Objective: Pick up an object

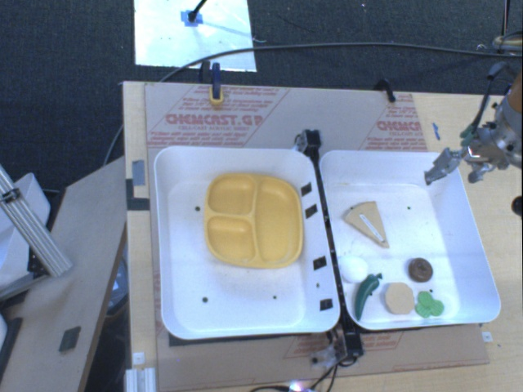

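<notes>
Two white bins, yellow tray point(252, 220) in left, food pieces crowding right bin's near corner point(398, 284), fingers' point(448, 165) state unclear.

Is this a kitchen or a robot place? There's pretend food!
Probably a robot lab or test bench, not a kitchen. A robot gripper reaches over two white bins clipped to a board. Toy food, like a cheese wedge and a green pepper, sits there, and cables run across the dark floor.

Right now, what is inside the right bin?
The right bin holds a tan wedge, white ball, green pepper, brown disc, tan round and green piece. Nothing looks covered.
</notes>
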Tool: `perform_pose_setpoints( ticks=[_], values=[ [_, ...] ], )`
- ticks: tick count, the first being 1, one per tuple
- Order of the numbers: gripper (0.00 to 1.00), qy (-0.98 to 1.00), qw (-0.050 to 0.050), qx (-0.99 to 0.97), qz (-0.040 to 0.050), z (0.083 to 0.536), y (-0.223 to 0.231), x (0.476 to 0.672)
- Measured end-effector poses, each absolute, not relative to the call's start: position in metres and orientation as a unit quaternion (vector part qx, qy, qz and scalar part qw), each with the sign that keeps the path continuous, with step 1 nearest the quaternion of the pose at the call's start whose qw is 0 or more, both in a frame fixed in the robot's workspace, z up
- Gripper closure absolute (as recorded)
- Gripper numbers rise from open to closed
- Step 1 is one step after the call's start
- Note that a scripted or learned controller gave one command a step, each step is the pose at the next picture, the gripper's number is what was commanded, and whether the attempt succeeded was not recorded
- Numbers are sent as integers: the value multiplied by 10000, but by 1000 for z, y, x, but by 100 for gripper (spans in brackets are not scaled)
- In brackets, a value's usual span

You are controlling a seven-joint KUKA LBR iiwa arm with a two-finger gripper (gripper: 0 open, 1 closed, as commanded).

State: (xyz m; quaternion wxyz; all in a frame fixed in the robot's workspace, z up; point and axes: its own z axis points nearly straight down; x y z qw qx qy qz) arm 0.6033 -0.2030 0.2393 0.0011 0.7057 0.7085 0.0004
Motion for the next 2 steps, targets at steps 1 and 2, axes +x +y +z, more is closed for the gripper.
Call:
perform_pose_setpoints(
  ticks=[1,2],
  values=[
    [0,7076,0,7066,-3,197,-206,599],
    [0,7090,0,7052,-1,151,-204,608]
  ],
)
